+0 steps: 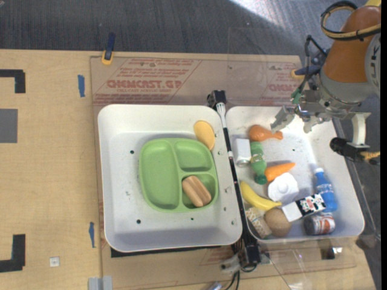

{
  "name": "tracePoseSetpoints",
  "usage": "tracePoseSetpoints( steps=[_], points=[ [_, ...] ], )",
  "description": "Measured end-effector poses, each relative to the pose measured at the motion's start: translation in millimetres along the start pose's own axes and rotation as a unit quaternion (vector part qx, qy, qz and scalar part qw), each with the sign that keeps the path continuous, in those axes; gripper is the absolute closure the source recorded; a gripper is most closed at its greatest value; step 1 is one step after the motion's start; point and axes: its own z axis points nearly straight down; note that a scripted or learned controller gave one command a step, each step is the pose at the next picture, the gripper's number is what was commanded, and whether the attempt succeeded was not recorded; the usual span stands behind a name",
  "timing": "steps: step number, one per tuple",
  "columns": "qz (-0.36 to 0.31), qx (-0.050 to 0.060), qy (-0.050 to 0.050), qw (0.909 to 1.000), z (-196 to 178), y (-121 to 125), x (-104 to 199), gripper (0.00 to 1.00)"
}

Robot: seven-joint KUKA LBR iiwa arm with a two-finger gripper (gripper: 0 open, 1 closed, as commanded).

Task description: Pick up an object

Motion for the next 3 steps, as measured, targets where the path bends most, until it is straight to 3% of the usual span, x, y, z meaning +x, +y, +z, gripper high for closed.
tracePoseSetpoints(
  steps=[1, 2, 3],
  points=[
    [-0.044, -0.004, -0.001, 0.9990, 105.8, 46.9, 29.6, 0.00],
    [-0.045, -0.008, -0.003, 0.9990, 93.3, 49.0, 28.8, 1.00],
    [-0.123, -0.005, 0.001, 0.9924, 7.2, -0.2, 131.6, 1.00]
  ],
)
